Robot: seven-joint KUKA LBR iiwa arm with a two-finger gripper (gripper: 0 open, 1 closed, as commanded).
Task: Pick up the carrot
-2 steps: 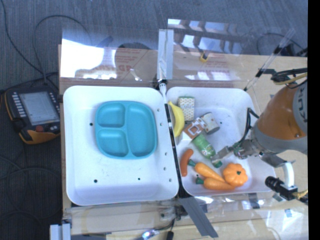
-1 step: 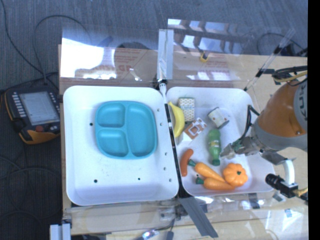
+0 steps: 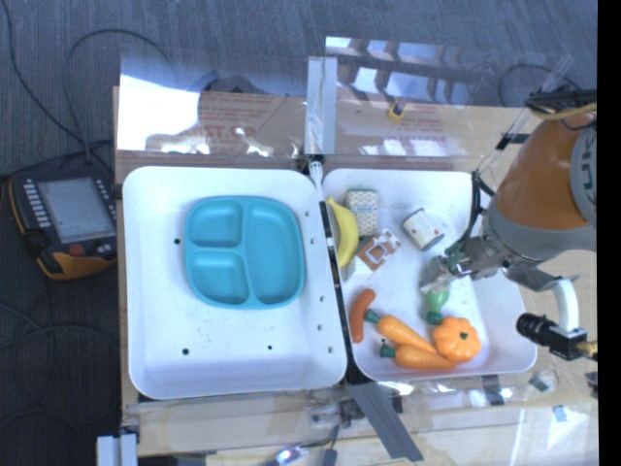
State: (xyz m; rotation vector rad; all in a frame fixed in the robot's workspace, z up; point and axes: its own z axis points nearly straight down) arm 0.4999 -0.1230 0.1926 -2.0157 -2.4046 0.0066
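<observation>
Reaching in from the right, orange-banded arm [image 3: 553,178] bent down over the right bin [image 3: 505,357]. Gripper [image 3: 441,278] low, just above the carrots [image 3: 412,343] beside the small pumpkin [image 3: 457,339]; open or closed, cannot tell.

Blue plate [image 3: 243,251] left bin; banana [image 3: 343,231], pumpkin [image 3: 457,338] right.
</observation>
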